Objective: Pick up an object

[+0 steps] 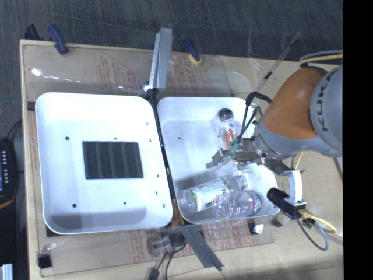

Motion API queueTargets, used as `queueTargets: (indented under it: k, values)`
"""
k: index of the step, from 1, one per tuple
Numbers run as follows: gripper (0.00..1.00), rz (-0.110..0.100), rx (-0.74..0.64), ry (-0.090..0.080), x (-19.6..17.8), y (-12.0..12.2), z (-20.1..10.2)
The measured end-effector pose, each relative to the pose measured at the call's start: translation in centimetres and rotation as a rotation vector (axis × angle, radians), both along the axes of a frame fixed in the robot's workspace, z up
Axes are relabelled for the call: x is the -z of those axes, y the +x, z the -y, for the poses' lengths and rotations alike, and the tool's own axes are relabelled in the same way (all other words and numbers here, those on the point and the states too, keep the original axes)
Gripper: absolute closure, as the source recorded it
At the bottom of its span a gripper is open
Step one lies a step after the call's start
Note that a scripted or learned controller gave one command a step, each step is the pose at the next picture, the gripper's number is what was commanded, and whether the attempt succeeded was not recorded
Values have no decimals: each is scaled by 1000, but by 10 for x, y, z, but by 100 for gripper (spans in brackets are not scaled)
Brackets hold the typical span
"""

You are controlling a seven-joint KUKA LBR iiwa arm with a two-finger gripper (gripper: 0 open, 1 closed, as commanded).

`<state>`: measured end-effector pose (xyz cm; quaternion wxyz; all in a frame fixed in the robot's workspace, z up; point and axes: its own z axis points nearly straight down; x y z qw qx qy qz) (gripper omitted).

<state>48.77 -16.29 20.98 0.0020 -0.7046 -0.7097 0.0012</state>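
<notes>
The right bin (175, 134) holds three clear plastic bottles. A small one with an orange label (227, 129) lies near the bin's far side. A larger one with a green-and-white label (205, 196) and a crumpled one with a red label (242, 203) lie along the near wall. My gripper (233, 158) hangs over the middle of this bin, just below the orange-label bottle and above the other two. Its fingers (217, 160) look spread and open, and I see nothing between them.
The left bin (55, 127) has a dark ribbed rectangle (112, 160) on its floor. A metal bar (159, 57) stands at the divide between the bins. Blue clamps (58, 39) sit on the bench's far edge. Cables and a black fitting (284, 202) hang by the right bin's near corner.
</notes>
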Motion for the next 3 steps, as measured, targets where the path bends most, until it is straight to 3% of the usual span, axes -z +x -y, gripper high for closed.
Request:
queueTargets:
  k: [1,2,3]
  values:
    - [0,4,-77,0,118,-10,46]
    - [0,7,-299,-1,92,-10,27]
    - [0,0,-322,2,67,47,34]
